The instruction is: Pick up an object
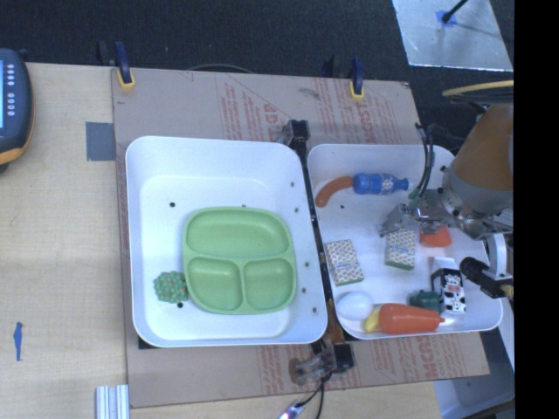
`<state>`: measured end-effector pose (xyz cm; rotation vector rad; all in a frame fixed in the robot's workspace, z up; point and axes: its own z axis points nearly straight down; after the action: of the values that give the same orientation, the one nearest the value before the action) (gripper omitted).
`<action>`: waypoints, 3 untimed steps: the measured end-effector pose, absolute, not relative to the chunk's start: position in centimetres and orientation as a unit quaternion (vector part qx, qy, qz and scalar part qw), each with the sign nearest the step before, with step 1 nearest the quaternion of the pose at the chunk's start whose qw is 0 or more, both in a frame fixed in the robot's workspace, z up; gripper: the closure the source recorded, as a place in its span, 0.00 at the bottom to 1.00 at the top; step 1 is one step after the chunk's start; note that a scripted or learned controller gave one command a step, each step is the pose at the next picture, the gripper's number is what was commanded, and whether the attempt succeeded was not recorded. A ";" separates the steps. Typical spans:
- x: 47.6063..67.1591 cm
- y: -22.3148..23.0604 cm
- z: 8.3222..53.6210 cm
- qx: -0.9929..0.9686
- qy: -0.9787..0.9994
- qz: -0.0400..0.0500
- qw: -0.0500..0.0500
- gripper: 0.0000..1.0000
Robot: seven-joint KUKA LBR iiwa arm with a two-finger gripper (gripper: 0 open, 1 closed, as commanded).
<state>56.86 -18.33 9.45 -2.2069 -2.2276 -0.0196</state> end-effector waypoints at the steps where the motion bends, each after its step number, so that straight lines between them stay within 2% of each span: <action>1: 48.2 -19.6 9.5 -0.699 -0.715 -0.011 0.012 0.00; 2: 52.9 -13.0 9.2 -0.702 -0.712 -0.002 0.001 0.00; 3: 60.7 -11.9 9.3 -0.704 -0.710 -0.002 -0.002 0.00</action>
<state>60.68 -11.91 9.28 -2.2152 -2.2320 -0.0048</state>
